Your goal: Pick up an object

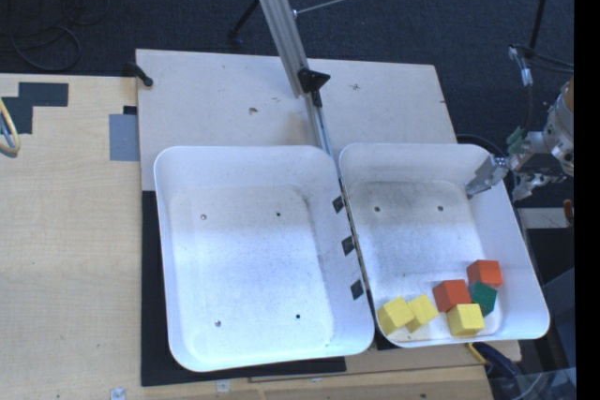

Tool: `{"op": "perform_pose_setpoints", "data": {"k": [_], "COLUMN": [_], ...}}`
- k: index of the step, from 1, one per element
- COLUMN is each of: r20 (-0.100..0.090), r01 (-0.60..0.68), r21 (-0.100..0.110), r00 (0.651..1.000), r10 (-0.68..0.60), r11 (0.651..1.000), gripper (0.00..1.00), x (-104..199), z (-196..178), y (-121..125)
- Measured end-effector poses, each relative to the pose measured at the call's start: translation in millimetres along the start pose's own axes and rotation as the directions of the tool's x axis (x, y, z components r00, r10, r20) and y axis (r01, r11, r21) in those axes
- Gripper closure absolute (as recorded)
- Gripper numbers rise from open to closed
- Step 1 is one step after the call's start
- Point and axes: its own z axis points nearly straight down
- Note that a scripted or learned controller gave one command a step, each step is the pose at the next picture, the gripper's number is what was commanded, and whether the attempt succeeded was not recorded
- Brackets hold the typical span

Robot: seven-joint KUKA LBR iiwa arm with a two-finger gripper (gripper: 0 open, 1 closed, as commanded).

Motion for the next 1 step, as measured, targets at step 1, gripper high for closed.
{"op": "perform_pose_setpoints", "data": {"k": [1], "r20": [-0.001], "r01": [0.003], "r21": [0.004], "r00": [1.000], "r10": [-0.003], "r11": [1.000], "gripper": [0.00], "x": [29.0], "z": [105.1], "y": [72.7]}}
